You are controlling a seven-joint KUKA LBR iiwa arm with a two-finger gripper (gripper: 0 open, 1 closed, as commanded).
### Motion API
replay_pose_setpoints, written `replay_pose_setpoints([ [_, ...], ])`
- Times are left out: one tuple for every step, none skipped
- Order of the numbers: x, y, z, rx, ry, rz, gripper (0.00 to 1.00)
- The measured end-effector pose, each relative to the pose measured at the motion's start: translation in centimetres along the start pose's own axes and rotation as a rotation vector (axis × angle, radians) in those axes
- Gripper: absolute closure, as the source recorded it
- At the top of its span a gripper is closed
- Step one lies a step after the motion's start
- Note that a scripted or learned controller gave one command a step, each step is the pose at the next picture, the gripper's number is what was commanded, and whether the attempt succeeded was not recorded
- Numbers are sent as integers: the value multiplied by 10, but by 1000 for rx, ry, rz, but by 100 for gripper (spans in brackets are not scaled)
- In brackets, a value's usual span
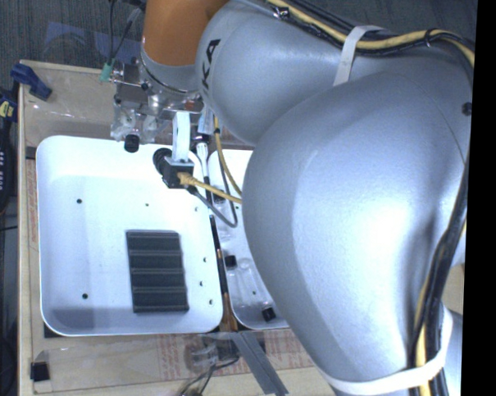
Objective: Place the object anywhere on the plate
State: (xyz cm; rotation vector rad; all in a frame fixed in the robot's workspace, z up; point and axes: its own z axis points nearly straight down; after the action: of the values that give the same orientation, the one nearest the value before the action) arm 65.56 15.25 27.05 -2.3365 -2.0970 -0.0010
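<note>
Mostly hidden: the right bin (247,304), covered by the bulky grey arm (354,222) except for a narrow strip of its near corner, with a small dark bit (267,314) there, too small to identify. Hard to read: the jaws, lost in a clutter of metal fittings (145,115) and a yellow cable (219,192) under the orange band (173,26), above the far rim of the left bin (42,225); cannot tell whether apart or together, nor whether anything is gripped.

Smooth, glossy white plastic with rounded corners for the left bin. On its floor, toward the near side, a dark ribbed slab (156,271): rectangular, flat, crossed by raised bars, lying well apart from the wrist hardware. Pale wood-coloured tabletop (73,79) around both bins. No recognisable plate shape.
</note>
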Motion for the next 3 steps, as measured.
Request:
replay_pose_setpoints([
  [58,-84,86,7,-5,262,100],
  [28,-150,-42,1,-3,-241,100],
  [53,-64,16,3,-5,-143,100],
])
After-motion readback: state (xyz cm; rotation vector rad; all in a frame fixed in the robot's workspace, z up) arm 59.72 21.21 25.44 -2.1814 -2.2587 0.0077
